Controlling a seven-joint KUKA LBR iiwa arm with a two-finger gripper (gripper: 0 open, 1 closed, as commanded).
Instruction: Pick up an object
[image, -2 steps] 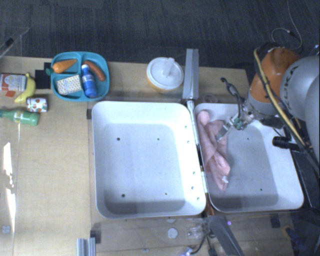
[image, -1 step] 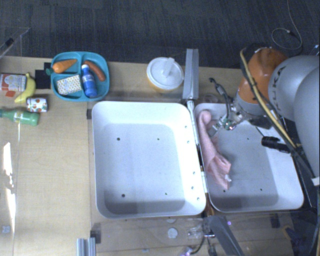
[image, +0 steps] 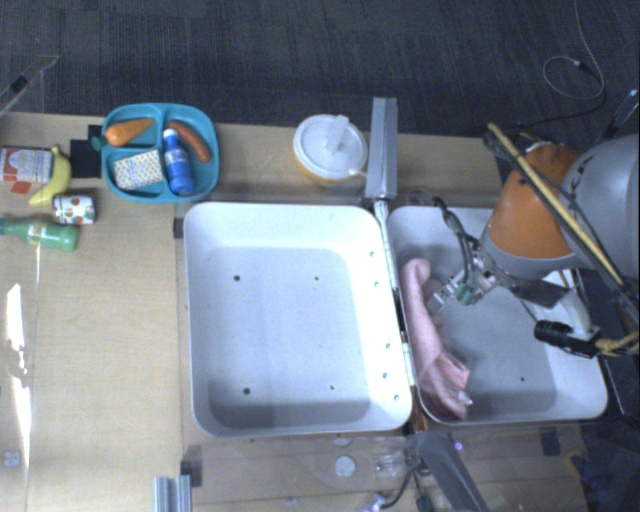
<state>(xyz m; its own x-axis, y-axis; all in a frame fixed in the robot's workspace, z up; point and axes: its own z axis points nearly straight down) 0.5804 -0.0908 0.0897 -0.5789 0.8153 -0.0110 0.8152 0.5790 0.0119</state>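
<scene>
Nearest the camera, along the lower edge of the view, runs the tabletop (image: 100, 400), pale wood, with the front rims of the two bins just above it. The left bin (image: 290, 400) is a shallow white tray. The right bin (image: 540, 400) holds a pink cloth (image: 430, 340), a long crumpled strip lying against that bin's left wall, running from about 11 o'clock down to about 7 o'clock in the bin.

The arm (image: 535, 215), grey with its orange band, comes in from 3 o'clock. Its gripper (image: 455, 292) hangs low over the right bin, its tip just beside the upper part of the pink cloth; the cloth lies at roughly 9 o'clock from the gripper and stretches away toward 7 o'clock. Whether the fingers are spread or pressed together cannot be told, and the view does not show cloth between them.

On the tabletop at 12 o'clock from the left bin stands a round white lidded tub (image: 330, 148). At 10 o'clock sits a blue divided plate (image: 205, 150) with toy food, and farther left a banana (image: 55, 175), a small can (image: 75, 209) and a green bottle (image: 40, 233).
</scene>
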